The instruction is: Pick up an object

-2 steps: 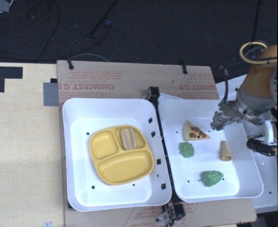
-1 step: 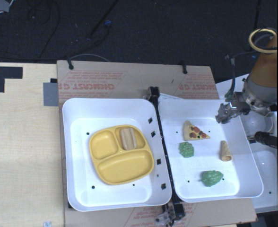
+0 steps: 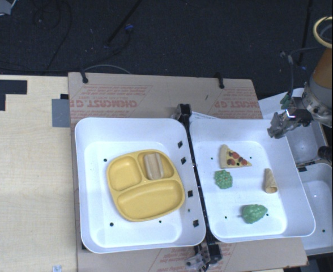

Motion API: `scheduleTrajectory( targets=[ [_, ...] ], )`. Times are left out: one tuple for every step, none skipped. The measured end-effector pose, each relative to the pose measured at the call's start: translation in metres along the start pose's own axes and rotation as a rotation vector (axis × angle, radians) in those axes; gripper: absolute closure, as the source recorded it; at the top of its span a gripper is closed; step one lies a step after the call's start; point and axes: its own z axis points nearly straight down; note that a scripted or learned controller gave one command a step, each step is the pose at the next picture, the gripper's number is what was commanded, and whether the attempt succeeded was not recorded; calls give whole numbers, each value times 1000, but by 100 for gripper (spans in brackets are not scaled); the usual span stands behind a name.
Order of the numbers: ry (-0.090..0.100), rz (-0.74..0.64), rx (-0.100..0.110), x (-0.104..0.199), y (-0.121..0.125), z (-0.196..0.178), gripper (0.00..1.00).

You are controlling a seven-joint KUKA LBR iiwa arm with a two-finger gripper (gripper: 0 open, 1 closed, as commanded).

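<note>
While the flat, three-cornered pizza slice [image 3: 233, 157] lies in the right bin [image 3: 285, 222], a bumpy green broccoli [image 3: 223, 179], a little cone [image 3: 269, 181] and a green lump [image 3: 253, 212] lie near it. A smooth yellow tray [image 3: 146, 200] sits in the left bin [image 3: 93, 152]. The pincer [image 3: 281, 123] hangs over the right bin's far corner, holding nothing; how wide it is I cannot tell.

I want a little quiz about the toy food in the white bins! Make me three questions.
1. True or false: the pizza slice lies in the left bin.
2. What holds the tan food piece? A) yellow tray B) right bin
3. How many green pieces, like this one and this one, lie in the right bin?

Key: 1 false; 2 A; 3 two.
</note>
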Motion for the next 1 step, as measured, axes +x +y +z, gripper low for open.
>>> scheduleTrajectory(
  targets=[
    [3,-2,7,46,-15,-6,100]
  ],
)
